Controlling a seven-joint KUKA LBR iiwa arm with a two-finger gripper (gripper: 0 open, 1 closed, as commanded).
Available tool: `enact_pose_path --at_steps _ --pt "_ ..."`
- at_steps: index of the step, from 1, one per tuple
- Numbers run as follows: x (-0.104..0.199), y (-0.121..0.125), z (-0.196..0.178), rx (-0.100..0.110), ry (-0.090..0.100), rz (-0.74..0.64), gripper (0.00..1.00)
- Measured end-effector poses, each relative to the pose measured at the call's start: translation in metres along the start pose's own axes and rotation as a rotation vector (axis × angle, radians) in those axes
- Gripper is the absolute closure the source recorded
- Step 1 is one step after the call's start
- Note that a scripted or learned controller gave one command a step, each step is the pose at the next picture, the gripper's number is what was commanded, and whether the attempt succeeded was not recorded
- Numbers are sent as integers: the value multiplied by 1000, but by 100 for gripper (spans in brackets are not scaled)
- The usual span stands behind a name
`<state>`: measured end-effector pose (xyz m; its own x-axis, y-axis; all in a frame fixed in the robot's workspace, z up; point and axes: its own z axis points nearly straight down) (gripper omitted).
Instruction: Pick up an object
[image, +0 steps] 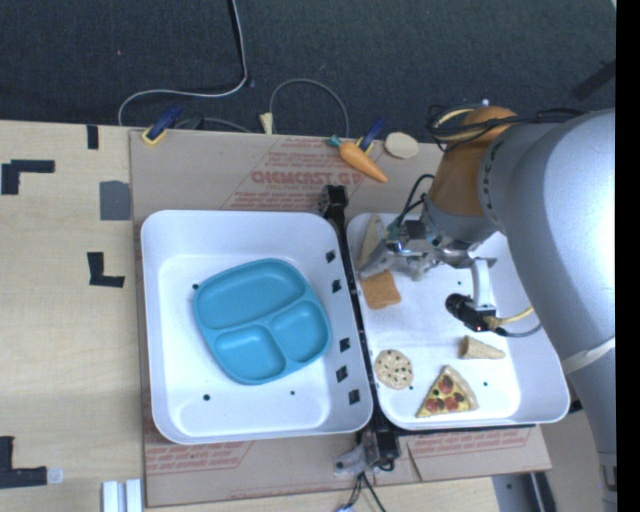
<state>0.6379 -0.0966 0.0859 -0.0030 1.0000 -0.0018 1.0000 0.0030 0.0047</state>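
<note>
The hand (385, 258) sits low in the right bin (535, 395), at its upper left part; whether it grips anything cannot be told. Just below the hand lies one tan toast piece (381, 291). Further below it sit one cookie (394, 368) and one pizza slice (447, 393), with one small wedge (482, 348) to their right. Left of the hand, the left bin (165, 300) holds one blue divided plate (262, 319). Above the hand, on the bench, lies one carrot (361, 161).
</note>
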Motion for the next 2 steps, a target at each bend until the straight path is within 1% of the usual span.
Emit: enact_pose_path --at_steps 1,2 --pt "0 0 -12 -2 0 0 100" --pt "-27 -54 -1 -1 2 6 100"
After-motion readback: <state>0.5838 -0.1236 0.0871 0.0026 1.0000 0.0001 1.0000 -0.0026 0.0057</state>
